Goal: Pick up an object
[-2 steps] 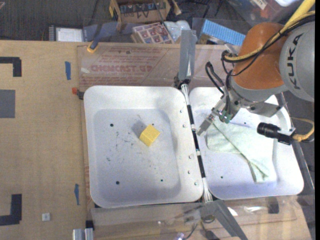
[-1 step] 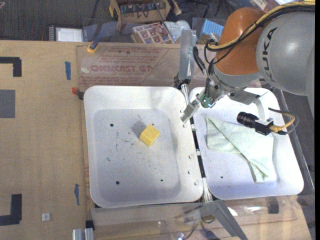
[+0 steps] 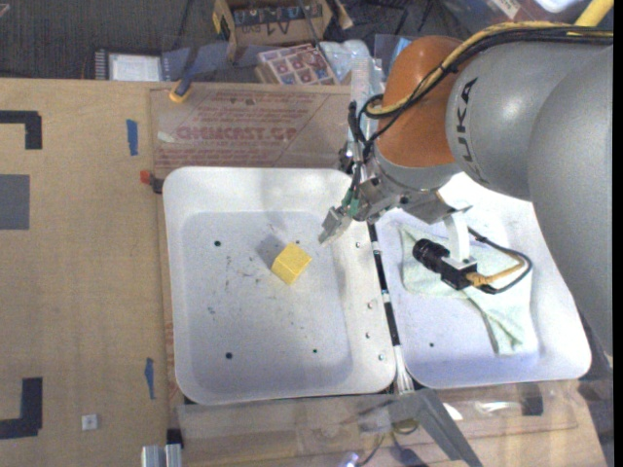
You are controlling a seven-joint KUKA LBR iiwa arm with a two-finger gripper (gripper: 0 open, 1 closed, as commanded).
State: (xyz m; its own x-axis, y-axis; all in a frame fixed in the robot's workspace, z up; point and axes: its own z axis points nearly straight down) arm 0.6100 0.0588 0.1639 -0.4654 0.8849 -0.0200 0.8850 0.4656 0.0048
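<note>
Approaching stage of a pick: gripper (image 3: pixel 332 226), finger state cannot be told, nothing seen held, poised near the left bin's (image 3: pixel 195 202) right rim; target, a small matte yellow block (image 3: pixel 291 263), lies mid-bin, just beside the tip, requiring a leftward shift and descent.

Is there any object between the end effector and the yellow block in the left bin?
No, nothing visible stands between them. The end effector is just right of the yellow block, with bare floor of the left bin between them.
</note>
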